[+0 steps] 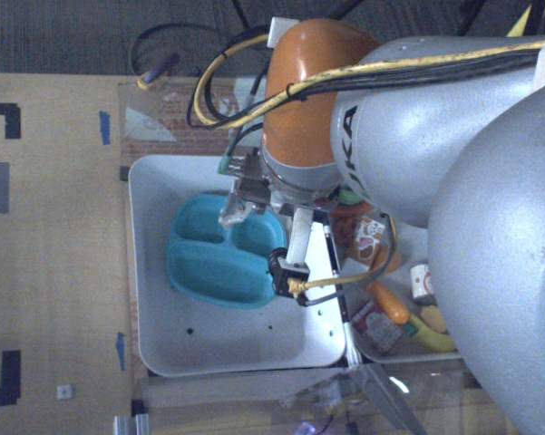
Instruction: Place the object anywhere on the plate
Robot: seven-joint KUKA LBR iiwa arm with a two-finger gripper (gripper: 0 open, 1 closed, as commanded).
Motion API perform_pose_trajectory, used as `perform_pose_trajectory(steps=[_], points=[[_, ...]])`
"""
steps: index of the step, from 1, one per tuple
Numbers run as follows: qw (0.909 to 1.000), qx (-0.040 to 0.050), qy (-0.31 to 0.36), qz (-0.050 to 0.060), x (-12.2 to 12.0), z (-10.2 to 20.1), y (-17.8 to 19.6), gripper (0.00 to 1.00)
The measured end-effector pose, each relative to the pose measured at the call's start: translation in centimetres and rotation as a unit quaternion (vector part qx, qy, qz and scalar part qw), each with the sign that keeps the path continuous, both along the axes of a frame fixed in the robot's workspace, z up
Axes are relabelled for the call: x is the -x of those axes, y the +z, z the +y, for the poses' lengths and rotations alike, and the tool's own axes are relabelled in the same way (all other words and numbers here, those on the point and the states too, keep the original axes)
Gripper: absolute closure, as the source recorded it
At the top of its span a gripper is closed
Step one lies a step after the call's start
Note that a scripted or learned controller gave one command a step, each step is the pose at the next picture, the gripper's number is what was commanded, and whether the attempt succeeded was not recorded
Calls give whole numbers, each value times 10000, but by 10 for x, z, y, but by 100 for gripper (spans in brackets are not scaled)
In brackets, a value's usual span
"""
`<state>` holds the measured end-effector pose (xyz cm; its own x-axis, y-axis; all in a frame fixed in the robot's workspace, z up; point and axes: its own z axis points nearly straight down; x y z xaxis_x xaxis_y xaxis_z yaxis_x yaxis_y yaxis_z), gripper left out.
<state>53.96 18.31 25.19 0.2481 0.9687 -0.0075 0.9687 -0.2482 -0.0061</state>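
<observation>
A blue plate (209,265) with three compartments lies in the left white bin (218,347), toward its upper left. My gripper (235,208) hangs over the plate's upper edge, near the ridge between its two small compartments. The grey arm with its orange band (308,89) reaches in from the right and covers the plate's upper right corner. I cannot make out any object at the gripper's tip. A black fitting with a yellow cable (286,275) sits over the plate's right rim.
The right bin, partly hidden under the arm, holds an orange carrot-like piece (390,304), a yellow banana (433,335), a small white box (423,282) and a printed packet (369,238). Blue tape marks (104,127) dot the wooden bench at left.
</observation>
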Motion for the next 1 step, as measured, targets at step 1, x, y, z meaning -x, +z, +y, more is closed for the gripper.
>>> perform_pose_trajectory(steps=[1], points=[[10000, 13, 8, 17, -1, 0, 8, 100]])
